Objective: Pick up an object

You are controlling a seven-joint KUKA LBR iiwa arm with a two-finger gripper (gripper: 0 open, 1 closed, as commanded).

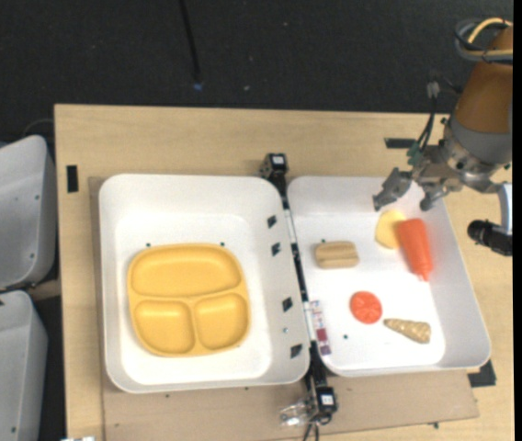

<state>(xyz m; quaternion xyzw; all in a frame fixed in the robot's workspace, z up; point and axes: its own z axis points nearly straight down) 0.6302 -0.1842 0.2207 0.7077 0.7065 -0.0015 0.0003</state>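
Two fingers of my grey gripper (414, 188) were spread apart, holding nothing, above the right white bin (463, 324). The long orange plastic carrot (415, 246) lay just below them (beside a small yellow piece (387, 231)), its long axis running down the bin.

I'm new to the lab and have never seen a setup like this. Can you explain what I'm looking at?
One camera looks down at a slant on a wooden bench bearing two shallow white bins. The left bin holds a yellow divided tray. The right bin holds a tan block, a red round piece, a cone-shaped piece, an orange carrot-like toy and a pale yellow piece beside it. The grey and orange robot arm reaches in from the right. Its gripper hovers over the right bin's far edge, holding nothing.
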